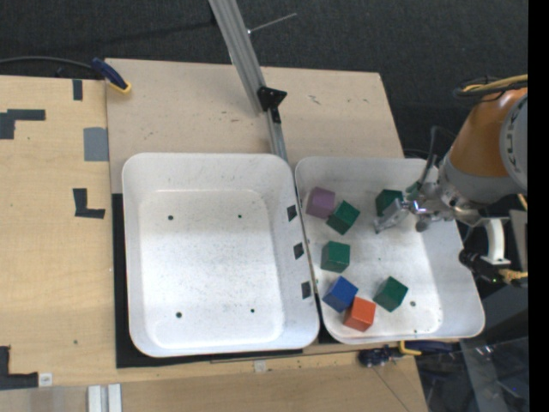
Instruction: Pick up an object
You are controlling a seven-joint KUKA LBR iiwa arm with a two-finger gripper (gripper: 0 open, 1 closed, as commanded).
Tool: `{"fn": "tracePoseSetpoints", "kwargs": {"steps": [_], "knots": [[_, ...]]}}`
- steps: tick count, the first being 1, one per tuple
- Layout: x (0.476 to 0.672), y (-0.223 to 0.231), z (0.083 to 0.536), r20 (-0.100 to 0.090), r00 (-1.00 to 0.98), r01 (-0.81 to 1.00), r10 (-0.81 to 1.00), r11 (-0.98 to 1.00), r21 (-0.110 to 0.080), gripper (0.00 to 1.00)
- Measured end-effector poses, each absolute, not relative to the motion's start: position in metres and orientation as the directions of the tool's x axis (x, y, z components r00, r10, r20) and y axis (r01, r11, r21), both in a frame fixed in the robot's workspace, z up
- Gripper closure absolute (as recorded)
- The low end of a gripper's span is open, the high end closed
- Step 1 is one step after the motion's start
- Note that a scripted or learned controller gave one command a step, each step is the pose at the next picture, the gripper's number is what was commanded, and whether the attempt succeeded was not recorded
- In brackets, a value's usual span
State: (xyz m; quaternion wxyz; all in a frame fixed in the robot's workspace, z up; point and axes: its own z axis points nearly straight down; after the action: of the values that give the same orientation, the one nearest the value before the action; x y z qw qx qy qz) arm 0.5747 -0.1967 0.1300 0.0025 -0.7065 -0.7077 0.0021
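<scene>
The right bin [446, 316] holds several small cubes. A purple cube [321, 201] and a green cube [344, 216] lie at its upper left. Another green cube [335, 255] sits below them. A blue cube [340, 293] and an orange cube [360, 313] touch near the front left corner, with a green cube [391, 293] to their right. My gripper [396, 211] reaches in from the right at the bin's upper middle, right against one more green cube [388, 201]. Whether it grips that cube is unclear.
The left bin [137, 230] stands beside the right one, sharing the middle wall. A slanted metal rail [244, 50] runs from the top to the bins' junction. The arm's grey and orange body [485, 157] overhangs the right bin's far right edge.
</scene>
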Motion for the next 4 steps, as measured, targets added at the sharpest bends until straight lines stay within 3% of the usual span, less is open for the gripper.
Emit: {"fn": "tracePoseSetpoints", "kwargs": {"steps": [1, 2, 4], "knots": [[0.574, -0.196, 0.089, 0.0, -0.002, 1.0, 1.0, 0.002, -0.005, 0.0], [0.574, -0.195, 0.101, 0.0, -0.003, 1.0, 1.0, 0.003, -0.003, 1.0], [0.579, -0.192, 0.188, -0.001, -0.002, 1.0, 1.0, 0.002, 0.004, 1.0]]}}
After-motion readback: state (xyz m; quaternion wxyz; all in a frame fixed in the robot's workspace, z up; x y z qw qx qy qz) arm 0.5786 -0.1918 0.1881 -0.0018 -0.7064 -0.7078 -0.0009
